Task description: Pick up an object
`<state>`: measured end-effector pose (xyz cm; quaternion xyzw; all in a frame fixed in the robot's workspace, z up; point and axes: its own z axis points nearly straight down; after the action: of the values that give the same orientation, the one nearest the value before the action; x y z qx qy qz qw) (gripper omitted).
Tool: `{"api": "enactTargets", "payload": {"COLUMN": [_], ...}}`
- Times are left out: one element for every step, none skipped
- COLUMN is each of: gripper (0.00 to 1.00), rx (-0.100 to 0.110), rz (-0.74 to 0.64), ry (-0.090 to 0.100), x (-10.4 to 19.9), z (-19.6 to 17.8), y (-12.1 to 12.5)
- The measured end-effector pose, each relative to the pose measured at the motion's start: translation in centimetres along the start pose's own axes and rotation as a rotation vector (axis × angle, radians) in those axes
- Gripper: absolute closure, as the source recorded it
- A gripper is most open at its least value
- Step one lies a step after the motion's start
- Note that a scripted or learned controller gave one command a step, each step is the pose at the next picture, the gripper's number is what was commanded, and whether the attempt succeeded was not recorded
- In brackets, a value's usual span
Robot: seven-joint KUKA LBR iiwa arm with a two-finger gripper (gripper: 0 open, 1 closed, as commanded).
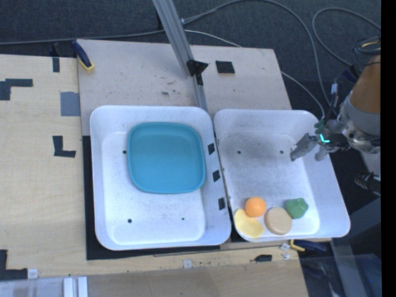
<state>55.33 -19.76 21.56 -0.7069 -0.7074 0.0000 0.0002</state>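
Note:
Four small objects lie together in the right bin's (260,159) near corner: an orange ball (255,206), a yellow flat piece (247,224), a tan round piece (278,221) and a green piece (297,208). My gripper (311,148) hangs over that bin's right rim, well behind the objects, with its two fingers spread apart and nothing between them. A blue square plate (166,157) lies in the left bin (111,215).
A slanted metal pole (179,39) rises from behind the gap between the bins. Cables run across the dark floor at the back right. Tape marks dot the wooden bench on the left.

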Motion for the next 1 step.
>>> {"api": "enactTargets", "payload": {"gripper": [0.0], "rx": [0.0], "rz": [0.0], "ry": [0.0], "x": [0.0], "z": [0.0], "y": [0.0]}}
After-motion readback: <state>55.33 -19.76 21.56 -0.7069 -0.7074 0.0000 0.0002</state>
